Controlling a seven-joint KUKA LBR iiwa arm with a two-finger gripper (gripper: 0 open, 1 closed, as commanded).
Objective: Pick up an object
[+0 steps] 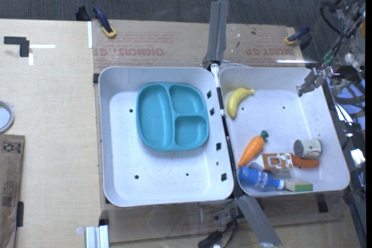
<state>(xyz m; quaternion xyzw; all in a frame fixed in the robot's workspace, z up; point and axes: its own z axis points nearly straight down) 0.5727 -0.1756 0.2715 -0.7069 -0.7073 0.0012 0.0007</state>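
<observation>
The right bin [325,119] holds a yellow banana [238,100] near its back left corner. An orange carrot [252,149] lies in the middle. Along the front lie a blue bottle [261,179], a small brown carton [277,161], a tan-and-grey can [307,147], an orange stick-shaped piece [306,162] and a pale green block [298,186]. My gripper [308,83] hangs at the bin's back right corner, above the rim and well apart from all of these. Nothing shows in it.
The left bin [116,142] holds a teal divided plate [173,116]. A grey post [218,32] stands behind the seam between the bins. Clamps [104,23] sit on the cardboard at the back. Cables [343,14] trail at the far right.
</observation>
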